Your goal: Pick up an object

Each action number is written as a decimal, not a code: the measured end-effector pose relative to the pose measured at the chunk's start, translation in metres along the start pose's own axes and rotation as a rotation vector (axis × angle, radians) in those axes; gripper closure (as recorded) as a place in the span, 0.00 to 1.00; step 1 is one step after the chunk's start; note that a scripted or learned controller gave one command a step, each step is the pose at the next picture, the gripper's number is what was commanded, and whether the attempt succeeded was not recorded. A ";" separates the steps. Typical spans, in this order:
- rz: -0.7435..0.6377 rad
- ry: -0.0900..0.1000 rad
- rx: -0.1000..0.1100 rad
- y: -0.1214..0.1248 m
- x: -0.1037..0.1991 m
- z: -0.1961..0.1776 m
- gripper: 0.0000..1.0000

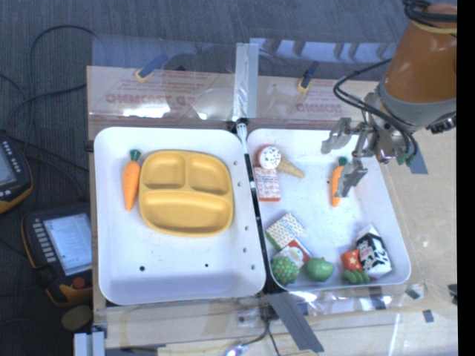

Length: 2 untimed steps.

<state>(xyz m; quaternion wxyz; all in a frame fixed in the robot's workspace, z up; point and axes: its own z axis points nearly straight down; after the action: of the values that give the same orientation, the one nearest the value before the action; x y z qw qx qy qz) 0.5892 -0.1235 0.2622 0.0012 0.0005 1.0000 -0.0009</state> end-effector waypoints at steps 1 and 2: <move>0.149 0.002 -0.001 -0.032 -0.036 0.113 0.00; 0.210 -0.008 0.002 -0.078 -0.013 0.173 0.00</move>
<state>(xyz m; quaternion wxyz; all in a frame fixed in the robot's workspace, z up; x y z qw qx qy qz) 0.6022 -0.2019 0.0893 0.0051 0.1051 0.9945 -0.0016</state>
